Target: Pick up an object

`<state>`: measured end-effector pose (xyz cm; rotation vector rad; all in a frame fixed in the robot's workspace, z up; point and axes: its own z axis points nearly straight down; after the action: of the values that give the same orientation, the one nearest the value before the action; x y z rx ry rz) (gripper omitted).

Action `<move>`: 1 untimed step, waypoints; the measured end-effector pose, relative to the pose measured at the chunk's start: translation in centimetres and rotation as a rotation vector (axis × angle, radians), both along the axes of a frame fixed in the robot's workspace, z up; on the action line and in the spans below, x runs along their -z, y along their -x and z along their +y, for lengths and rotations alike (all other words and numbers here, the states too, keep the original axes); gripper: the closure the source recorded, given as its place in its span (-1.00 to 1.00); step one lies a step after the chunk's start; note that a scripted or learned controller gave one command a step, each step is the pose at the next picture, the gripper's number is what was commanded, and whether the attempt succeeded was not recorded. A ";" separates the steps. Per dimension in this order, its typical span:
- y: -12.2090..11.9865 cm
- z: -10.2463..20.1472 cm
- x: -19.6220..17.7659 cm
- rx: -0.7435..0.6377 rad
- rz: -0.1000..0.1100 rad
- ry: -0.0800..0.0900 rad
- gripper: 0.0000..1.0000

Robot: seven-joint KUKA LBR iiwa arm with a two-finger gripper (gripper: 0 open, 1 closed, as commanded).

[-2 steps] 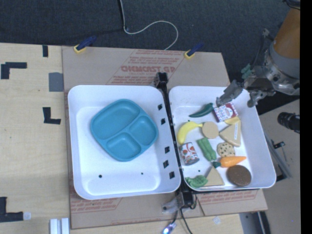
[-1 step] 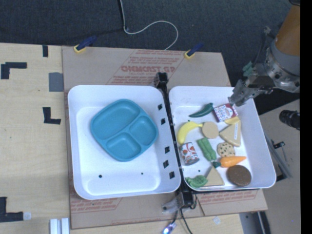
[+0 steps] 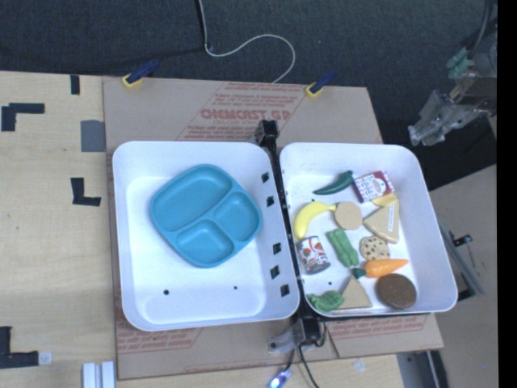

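The right bin (image 3: 424, 217) holds several toy foods: a yellow banana (image 3: 309, 215), a dark green pepper (image 3: 334, 184), a red and white packet (image 3: 372, 186), a tan round biscuit (image 3: 348, 215), a cheese wedge (image 3: 384, 221), a green pod (image 3: 342, 247), a chip cookie (image 3: 372, 247), an orange carrot (image 3: 383, 267), a small can (image 3: 313, 254), a brown patty (image 3: 397, 291) and a sandwich triangle (image 3: 355, 294). My gripper (image 3: 426, 129) hangs outside the bin, past its far right corner and above the dark floor, with nothing seen in it.
In the left bin (image 3: 129, 217) lies a blue divided plate (image 3: 206, 215). Both bins rest on a cardboard sheet (image 3: 242, 111) held by clips. A white cable (image 3: 242, 47) loops behind. A green leafy piece (image 3: 325, 301) sits at the right bin's near edge.
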<state>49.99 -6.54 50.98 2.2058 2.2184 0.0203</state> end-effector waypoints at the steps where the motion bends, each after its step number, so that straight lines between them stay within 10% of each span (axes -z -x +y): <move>1: 1.7 2.7 -2.7 0.002 0.015 0.000 1.00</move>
<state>48.33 -3.81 53.71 2.2157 2.2232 0.0038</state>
